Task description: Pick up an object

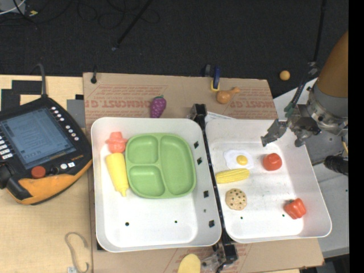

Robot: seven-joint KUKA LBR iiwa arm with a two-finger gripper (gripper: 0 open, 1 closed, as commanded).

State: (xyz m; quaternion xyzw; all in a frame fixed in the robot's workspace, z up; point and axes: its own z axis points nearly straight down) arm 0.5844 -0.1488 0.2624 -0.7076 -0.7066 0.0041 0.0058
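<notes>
A bench covered with brown cardboard (119, 98) bears two white bins under a dark backdrop. Far to the left of the jaws lies a teach pendant (40, 144). In the left bin (148, 226), well left of the jaws, sit a pink toy (116, 142), a yellow bottle (118, 173) and a green plate (160, 165). A purple grape (158, 106) and an orange pear (227, 95) lie on the cardboard behind the bins. In the right bin (318, 220), an egg (239, 160), corn (232, 176) and a cookie (235, 198) lie to the jaws' lower left. A tomato (272, 161) sits just below the gripper (284, 133), apart from it. A pepper (294, 208) lies farther below. The jaws are spread, holding nothing.
</notes>
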